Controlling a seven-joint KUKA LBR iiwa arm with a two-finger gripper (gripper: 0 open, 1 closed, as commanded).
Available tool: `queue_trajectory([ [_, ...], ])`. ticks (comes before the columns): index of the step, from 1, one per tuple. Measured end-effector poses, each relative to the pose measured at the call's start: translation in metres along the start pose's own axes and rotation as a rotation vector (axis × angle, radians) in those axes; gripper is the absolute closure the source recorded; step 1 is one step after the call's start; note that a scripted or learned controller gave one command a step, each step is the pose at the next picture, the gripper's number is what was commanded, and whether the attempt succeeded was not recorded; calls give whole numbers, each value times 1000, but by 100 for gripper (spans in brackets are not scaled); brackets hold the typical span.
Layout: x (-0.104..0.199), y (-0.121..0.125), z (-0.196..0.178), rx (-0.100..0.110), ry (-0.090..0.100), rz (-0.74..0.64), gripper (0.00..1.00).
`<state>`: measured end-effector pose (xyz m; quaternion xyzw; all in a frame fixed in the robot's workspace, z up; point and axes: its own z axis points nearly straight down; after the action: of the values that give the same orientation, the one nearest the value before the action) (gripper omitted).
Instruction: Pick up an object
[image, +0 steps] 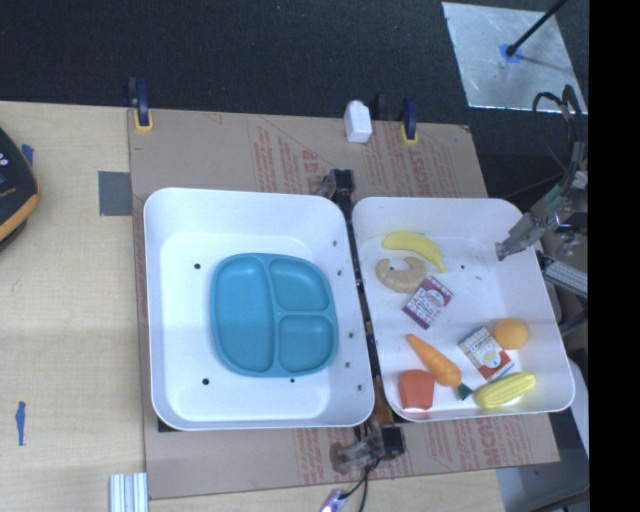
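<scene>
The right bin (462, 218) holds several toy foods: a yellow banana (413, 247), a beige croissant (400, 273), a maroon packet (428, 301), a carrot (434, 360), a red cup (417, 390), a yellow corn cob (505, 390), an orange (511, 333) and a small carton (481, 350). My gripper (518, 240) hangs over the bin's upper right corner, apart from all of them. It is small and partly cut off at the view's right side, and nothing shows in its grasp.
The left bin (180, 300) holds a blue divided plate (274, 312). Both bins rest on a cardboard sheet (250, 150) held by clamps. A yellow-black device (12, 190) lies at the far left of the bench.
</scene>
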<state>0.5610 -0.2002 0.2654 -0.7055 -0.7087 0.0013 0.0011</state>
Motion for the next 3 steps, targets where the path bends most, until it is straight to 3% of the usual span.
queue_trajectory([
  [1, 62, -14, 104, 2, 1, -2, 0],
  [2, 77, -1, 173, -2, 1, -1, 0],
  [3, 76, -3, 163, 3, -1, -4, 100],
])
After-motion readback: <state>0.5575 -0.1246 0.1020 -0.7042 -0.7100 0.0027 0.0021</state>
